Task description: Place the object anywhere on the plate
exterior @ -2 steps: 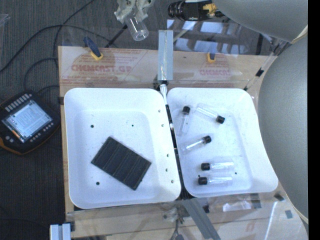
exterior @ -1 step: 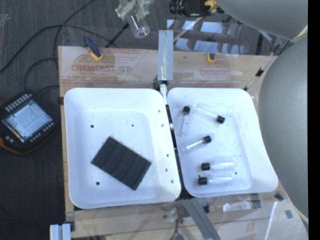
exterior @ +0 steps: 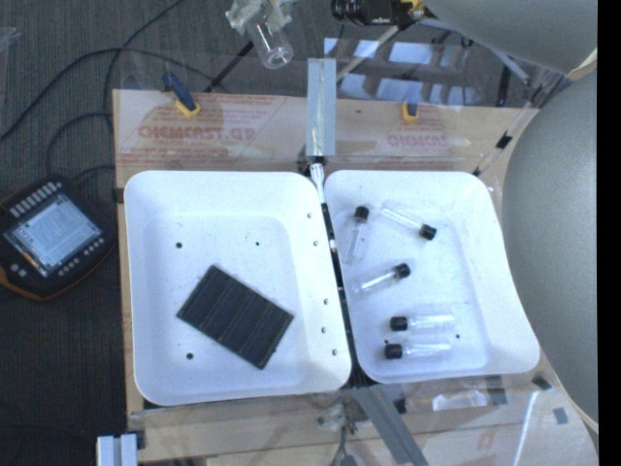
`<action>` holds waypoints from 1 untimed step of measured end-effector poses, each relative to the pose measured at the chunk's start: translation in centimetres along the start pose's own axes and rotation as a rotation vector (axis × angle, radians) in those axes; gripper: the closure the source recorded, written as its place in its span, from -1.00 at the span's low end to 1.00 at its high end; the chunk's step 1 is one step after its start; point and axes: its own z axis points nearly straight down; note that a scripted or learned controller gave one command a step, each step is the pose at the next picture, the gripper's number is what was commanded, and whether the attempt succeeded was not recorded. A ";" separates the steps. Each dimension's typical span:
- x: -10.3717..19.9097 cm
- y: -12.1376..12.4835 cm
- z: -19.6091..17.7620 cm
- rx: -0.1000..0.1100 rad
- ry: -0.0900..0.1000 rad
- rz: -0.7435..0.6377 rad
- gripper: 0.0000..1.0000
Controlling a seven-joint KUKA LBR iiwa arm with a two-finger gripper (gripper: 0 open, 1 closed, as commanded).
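Vials in right bin, plate in left, none moved yet.

Nearest, two capped vials lie side by side in the right bin; three more sit beyond. Left bin holds the dark plate. Farthest, the gripper hangs past the counter, clasping a clear vial in its jaws. Carry looks under way; next, swing over the plate and lower.

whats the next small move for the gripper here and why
Probably carry the gripper down and across toward the dark plate in the left bin. It sits high above the bench's far edge with a clear vial at its tip, well short of the plate.
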 end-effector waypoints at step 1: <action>0.0 0.1 -0.8 0.000 -0.005 0.001 1.00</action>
